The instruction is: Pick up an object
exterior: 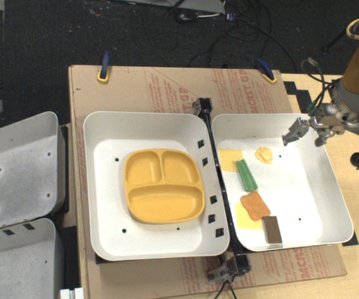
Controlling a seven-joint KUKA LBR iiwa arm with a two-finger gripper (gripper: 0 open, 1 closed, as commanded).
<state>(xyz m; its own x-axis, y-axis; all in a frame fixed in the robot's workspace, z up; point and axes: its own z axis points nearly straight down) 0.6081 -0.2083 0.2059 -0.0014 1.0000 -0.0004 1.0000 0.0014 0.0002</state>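
The right bin holds several small items: a pale orange lump, a green bar, an orange piece and a brown block. Two flat yellow squares lie under and beside them. My gripper hangs over the bin's far right part, above and to the right of the pale orange lump. It is open, its fingers spread with nothing between them.
A yellow divided plate lies in the left bin. A black divider runs between the two bins. Grey metal trays sit off the bench to the left. Cables trail across the dark floor at the back.
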